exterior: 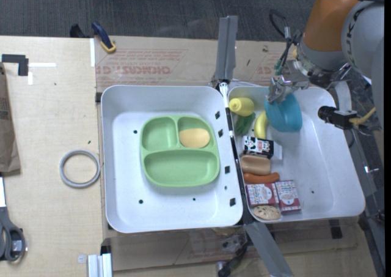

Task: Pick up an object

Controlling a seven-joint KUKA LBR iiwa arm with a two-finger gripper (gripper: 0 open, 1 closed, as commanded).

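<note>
A pale wooden bench (49, 123) with a sheet of cardboard at its far side bears two shallow white bins side by side, dark floor beyond. The left bin (116, 166) holds a green divided tray (177, 169) with a yellow oval piece (195, 138) in its far right compartment. The right bin (333, 178) is crowded along its left wall: a yellow bottle (242, 106) at the far end, a green item just beneath it, a banana (261, 126), a small black-and-white carton (258, 146), a hot dog bun (255, 164), an orange sausage (261, 178), two red packets (274, 195) and a cookie (265, 212) nearest. The gripper (278, 91) hangs over the far part of this bin, its fingers closed on the rim of a blue cup (286, 114), which sits tilted just right of the banana. A grey ring (80, 168) lies on the bench, left of the bins.
</note>
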